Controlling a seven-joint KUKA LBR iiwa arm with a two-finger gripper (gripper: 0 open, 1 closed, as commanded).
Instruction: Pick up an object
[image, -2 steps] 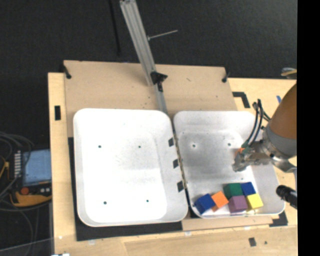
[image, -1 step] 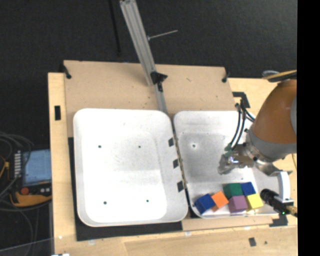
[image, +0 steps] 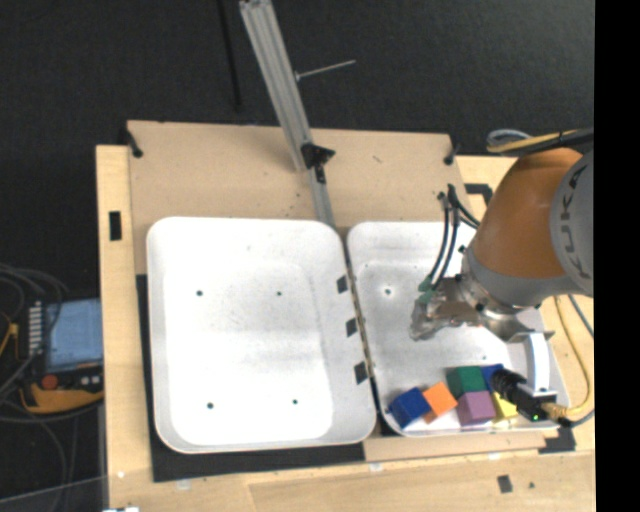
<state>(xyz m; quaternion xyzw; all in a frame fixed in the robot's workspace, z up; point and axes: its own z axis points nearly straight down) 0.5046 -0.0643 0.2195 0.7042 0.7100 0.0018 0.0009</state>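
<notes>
Blocks — blue (image: 408, 405), orange (image: 439, 399), purple (image: 477, 407), green (image: 466, 380) — clustered at right bin (image: 390, 260) near edge. Gripper (image: 432, 322) above bin floor, well clear of blocks; nothing seen held. Pick not yet done.

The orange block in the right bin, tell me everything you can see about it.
The orange block is a small, plain cube-like piece, matte, of a material I cannot tell. It lies on the floor of the right bin near its front wall, in a cluster of blocks, between the blue block and the purple block, apparently touching both. The gripper hangs above, apart from it.
</notes>
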